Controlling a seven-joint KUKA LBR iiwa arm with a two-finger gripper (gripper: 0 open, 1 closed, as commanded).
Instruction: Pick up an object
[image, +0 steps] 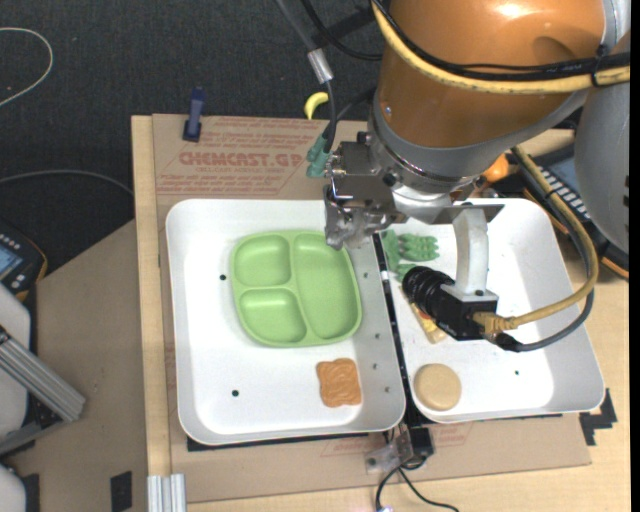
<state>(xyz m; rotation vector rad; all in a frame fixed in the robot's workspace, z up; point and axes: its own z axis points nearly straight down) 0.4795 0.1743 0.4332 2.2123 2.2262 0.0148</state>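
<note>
One cardboard sheet (250, 150) under the bins reads "CHEMCAST".

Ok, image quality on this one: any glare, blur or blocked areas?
Camera view: bright sheen on the orange band, which looms soft and large near the lens; it and the grey arm hide the right bin's upper part; the green tray and the left bin are evenly lit and sharp.

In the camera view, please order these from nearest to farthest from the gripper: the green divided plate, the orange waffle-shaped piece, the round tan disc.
1. Green divided plate, left bin, just under the gripper.
2. Orange waffle-shaped piece and round tan disc: both at the front, one in each bin, too close to call.
</note>
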